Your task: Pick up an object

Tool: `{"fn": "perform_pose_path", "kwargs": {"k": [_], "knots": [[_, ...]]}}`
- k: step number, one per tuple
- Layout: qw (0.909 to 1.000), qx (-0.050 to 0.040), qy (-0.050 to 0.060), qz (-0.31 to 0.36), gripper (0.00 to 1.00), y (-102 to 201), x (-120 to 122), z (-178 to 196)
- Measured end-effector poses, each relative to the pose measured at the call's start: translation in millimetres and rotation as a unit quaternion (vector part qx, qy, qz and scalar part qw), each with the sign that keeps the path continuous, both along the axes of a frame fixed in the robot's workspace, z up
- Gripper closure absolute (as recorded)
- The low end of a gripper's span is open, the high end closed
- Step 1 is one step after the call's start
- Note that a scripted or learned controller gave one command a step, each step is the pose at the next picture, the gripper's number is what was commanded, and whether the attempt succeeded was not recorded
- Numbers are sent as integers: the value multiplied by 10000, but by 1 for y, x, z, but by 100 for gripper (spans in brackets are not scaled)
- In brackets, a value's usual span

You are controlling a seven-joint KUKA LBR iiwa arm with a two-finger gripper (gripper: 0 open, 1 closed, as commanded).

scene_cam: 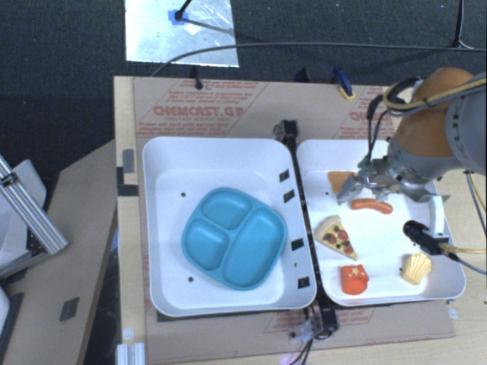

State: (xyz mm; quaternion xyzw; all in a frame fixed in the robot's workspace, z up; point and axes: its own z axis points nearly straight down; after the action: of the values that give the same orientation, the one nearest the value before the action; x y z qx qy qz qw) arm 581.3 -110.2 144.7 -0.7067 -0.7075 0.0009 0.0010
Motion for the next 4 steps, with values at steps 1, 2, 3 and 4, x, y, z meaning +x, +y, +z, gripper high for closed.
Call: {"fn": "perform_pose_path", "kwargs": {"k": [1, 2, 3, 4], "knots": [[10000, 2, 0, 2, 0, 4, -1, -62], [10000, -3, -30, 2, 100, 3, 1, -48], [10000, -7, -51, 18, 100, 6, 8, 15], [10000, -7, -49, 16, 100, 5, 3, 77]]}}
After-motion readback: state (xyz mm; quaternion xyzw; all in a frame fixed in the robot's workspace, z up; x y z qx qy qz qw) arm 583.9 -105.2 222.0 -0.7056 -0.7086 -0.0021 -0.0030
